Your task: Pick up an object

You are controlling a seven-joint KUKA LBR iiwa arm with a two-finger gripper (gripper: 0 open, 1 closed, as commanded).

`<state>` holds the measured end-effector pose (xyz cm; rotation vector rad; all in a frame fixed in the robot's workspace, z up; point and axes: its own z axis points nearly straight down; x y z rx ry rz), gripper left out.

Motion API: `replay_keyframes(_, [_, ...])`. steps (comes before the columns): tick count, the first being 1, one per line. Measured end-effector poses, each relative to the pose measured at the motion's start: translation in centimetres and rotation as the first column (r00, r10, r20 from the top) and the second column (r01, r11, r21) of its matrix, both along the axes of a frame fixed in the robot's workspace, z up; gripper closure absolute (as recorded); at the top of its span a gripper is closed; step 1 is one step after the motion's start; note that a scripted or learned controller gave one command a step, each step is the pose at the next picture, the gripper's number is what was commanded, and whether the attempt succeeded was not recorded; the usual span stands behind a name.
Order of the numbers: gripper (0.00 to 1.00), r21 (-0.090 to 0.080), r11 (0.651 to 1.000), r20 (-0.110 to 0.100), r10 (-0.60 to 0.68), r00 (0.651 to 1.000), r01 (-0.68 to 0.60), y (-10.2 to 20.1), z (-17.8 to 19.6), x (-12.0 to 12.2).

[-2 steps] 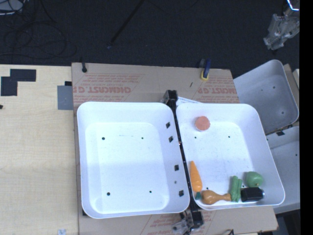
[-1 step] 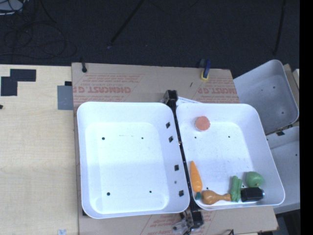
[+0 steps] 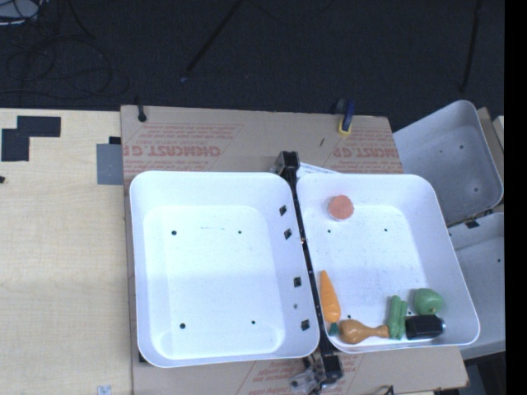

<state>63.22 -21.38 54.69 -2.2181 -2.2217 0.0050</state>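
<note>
The right bin holds several small objects. A round pinkish-orange piece lies near its far edge. An orange carrot lies along the bin's left wall. Near the front edge lie an orange-brown gourd shape, a green pod, a round green object and a black block.
The left bin sits beside the right one on a cardboard sheet. A blue-and-yellow clamp stands at the cardboard's far edge. A grey metal plate lies at the right. Wooden bench surface extends to the left.
</note>
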Motion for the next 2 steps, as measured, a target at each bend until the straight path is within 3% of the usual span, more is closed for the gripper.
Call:
replay_keyframes(1, [1.00, 0.000, 1.000, -0.002, 0.006, 1.000, -0.006, 0.2, 0.9, 0.1])
replay_keyframes(2, [1.00, 0.003, 1.000, -0.001, 0.004, 1.000, -0.004, 6.5, -1.1, 1.2])
